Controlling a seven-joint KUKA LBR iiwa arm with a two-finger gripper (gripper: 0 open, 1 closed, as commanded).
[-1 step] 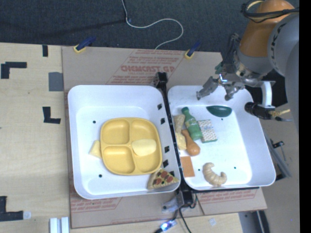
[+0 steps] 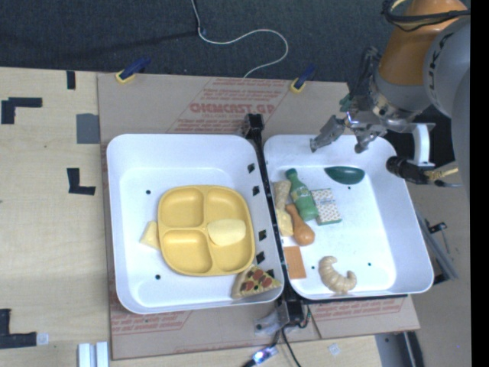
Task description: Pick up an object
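The pizza slice (image 2: 256,282) and the croissant (image 2: 338,274) lie nearest, at the near edges of the two bins. The gripper (image 2: 348,138) hangs over the far side of the right bin (image 2: 397,228), fingers spread wide and holding nothing. I think it should drop straight down on one toy, like the green bottle (image 2: 301,195), and squeeze its middle. The toys by the bottle are bunched up and hard to tell apart.

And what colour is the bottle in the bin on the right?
Green, with a paler label. The bottle shows in the camera view, lying among the toy food.
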